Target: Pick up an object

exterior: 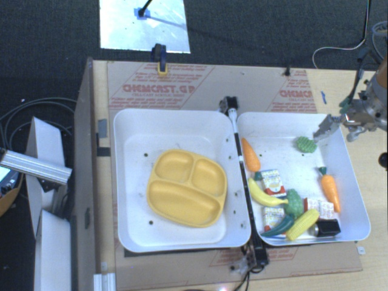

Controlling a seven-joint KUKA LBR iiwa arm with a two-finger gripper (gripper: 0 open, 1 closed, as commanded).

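On the table [182,80] two white bins sit side by side, the left bin [130,162] holding a yellow tray [187,188], while the claw [322,130], its fingers' state impossible to tell, hangs above the right bin [357,211] just beside a green leafy toy [306,144] near two carrots, a banana and corn.

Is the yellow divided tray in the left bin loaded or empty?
Empty: the yellow tray shows three bare compartments, lying flat in the left bin.
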